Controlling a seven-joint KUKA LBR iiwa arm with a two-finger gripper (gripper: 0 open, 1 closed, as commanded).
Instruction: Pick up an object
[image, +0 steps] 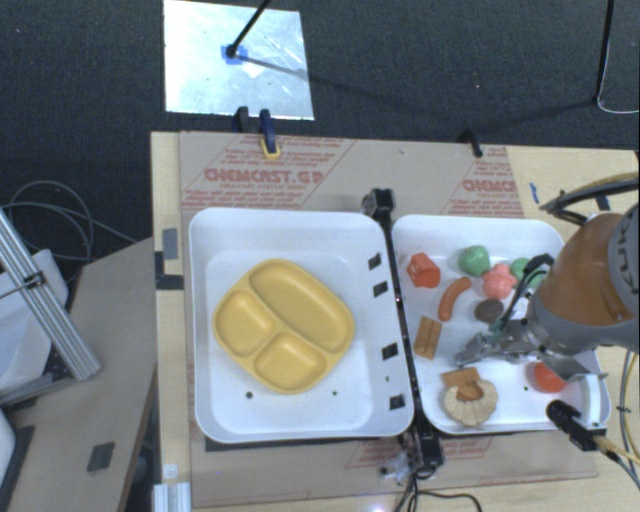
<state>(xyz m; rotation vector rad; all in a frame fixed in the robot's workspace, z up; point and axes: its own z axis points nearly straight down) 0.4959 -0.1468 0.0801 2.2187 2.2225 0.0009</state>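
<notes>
We locate the gripper (480, 348) low in the right bin (575, 425), above the round tan object (470, 398) by the near edge; its opening cannot be determined. The yellow tray (284, 325) occupies the left bin (215, 240).

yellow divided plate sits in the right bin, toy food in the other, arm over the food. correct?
Not quite. The camera view shows the yellow plate in the left bin; the toy food, like the sausage, lies in the right bin. The arm is over the food, as you said.
</notes>
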